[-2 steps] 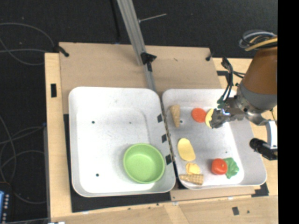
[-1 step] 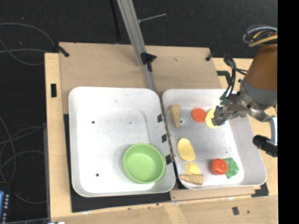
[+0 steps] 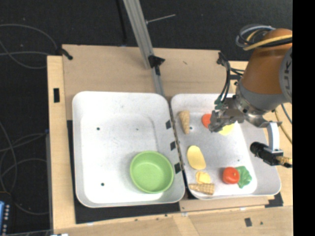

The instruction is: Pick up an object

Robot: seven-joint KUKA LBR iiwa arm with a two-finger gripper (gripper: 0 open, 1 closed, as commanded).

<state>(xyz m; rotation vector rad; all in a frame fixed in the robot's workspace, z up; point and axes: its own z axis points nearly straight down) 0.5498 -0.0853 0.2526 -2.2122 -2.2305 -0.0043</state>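
My gripper [image 3: 217, 123] hangs low over the upper part of the right bin [image 3: 256, 186]. A small red-orange object [image 3: 206, 120] sits just left of it, and a yellow object [image 3: 227, 129] peeks out from under its right side. Whether either one is between the fingers is hidden by the gripper body. Further forward in the same bin lie a yellow oval piece [image 3: 196, 157], a red tomato-like toy with green leaves [image 3: 235, 175], a waffle-patterned piece [image 3: 203, 187] and a tan cone-shaped piece [image 3: 184, 121] near the left wall.
The left bin [image 3: 98, 117] holds a green bowl [image 3: 151, 171] at its front right corner. A metal pole [image 3: 140, 33] rises from the bench behind the bins. The arm's orange-banded wrist [image 3: 266, 68] looms over the right bin's far right corner.
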